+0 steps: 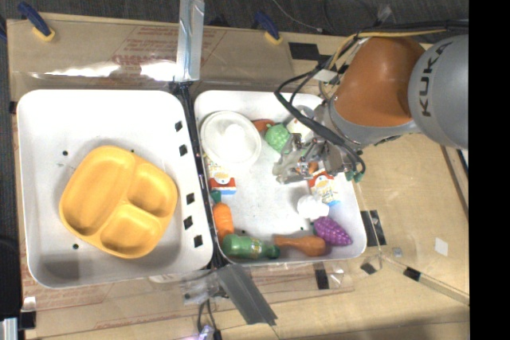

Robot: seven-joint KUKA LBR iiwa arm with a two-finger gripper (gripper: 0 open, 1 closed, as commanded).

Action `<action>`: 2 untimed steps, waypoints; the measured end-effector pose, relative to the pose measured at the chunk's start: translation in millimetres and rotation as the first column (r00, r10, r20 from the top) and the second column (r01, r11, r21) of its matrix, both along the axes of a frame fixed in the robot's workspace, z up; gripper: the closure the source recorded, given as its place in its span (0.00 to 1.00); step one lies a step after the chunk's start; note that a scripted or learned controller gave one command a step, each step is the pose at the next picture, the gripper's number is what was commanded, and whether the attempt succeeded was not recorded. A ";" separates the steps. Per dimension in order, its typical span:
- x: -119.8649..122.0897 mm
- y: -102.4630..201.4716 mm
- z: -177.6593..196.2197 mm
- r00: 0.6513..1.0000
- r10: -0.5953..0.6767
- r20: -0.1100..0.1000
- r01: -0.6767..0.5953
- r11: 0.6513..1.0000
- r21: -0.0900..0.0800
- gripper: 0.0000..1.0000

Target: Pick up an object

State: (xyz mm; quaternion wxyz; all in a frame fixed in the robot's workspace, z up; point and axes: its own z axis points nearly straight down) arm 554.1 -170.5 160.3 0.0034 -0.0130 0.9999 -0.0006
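Note:
My gripper (296,164) reaches down into the right bin (263,199), just below a green broccoli-like toy (277,137). A small white and red carton (323,189) lies right beside it to the right. A white bowl (231,137) sits at the bin's upper left. Along the lower edge lie a green toy vegetable (249,248), a brown drumstick (301,244) and purple grapes (333,232). An orange carrot (222,219) and a small carton (222,184) lie by the left wall.
A yellow divided plate (118,200) lies in the left bin (48,131). The arm's orange band (381,84) hangs over the right bin's upper right corner. Cables run along the arm above the bin. A white object (312,207) lies near the grapes.

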 end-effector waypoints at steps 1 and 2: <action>12.1 27.9 29.5 0.999 -0.052 -0.003 0.052 0.999 0.001 1.00; 87.3 -17.7 131.4 0.999 0.052 0.003 -0.052 0.999 -0.003 1.00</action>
